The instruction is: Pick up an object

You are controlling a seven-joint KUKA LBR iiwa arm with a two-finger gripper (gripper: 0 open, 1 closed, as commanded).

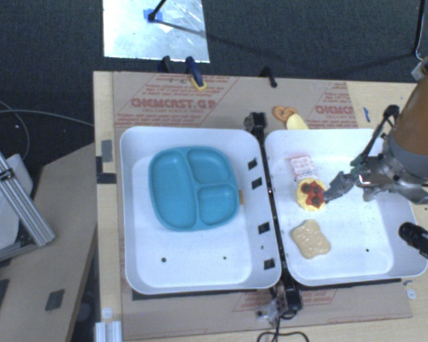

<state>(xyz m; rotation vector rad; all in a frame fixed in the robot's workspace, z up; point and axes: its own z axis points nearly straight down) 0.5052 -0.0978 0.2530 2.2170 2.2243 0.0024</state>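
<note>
In the right bin [374,258] lie three small items: a yellow piece with a red top [312,193] near the middle left, a pale packet with red print [302,167] just above it, and a tan cracker-like piece [311,239] below. My gripper [334,188] comes in from the right and sits low, its tip right beside the yellow and red piece, touching or nearly touching its right edge. I see nothing held between the fingers.
The left bin [192,262] holds a blue divided plate [192,187]. A yellow toy and a small brown item [291,118] lie on the cardboard behind the right bin. The black divider with clips [265,198] runs between the bins.
</note>
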